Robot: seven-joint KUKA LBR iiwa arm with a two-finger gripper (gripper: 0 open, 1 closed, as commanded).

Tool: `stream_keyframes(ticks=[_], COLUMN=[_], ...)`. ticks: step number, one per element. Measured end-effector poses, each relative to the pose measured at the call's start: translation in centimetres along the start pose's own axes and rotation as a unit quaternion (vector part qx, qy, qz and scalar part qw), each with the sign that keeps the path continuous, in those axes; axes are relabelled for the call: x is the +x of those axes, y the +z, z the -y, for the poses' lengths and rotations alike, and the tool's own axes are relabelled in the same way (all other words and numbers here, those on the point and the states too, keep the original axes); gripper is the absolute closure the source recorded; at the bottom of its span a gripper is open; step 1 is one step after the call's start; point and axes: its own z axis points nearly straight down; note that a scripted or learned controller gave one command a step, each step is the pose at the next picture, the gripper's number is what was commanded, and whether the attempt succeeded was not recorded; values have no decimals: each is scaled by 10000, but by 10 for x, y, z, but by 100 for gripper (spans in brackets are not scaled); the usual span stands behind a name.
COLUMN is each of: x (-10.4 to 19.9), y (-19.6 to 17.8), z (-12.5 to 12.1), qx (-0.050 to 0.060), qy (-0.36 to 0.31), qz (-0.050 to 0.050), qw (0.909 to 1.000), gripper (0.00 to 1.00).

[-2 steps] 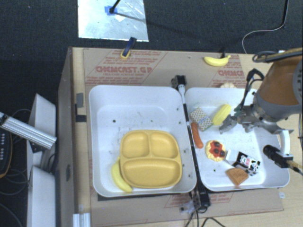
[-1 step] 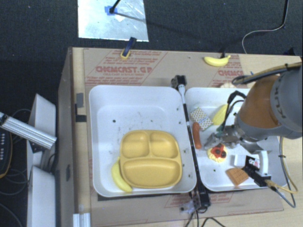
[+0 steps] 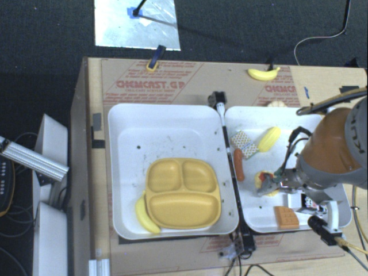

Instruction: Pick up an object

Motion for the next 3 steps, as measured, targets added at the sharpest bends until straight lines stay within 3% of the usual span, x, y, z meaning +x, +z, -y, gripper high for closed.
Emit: stream_keyframes(ticks=[1,2,3], x=[-49,-23,-24], y=[-54,-1,-12], z=[-150,-159,-160], qx=[-29,-1,-21], qy=[-17,-21,-38], qz=[10,-1,12], qw=[10000,10000,10000], gripper=[0,0,100])
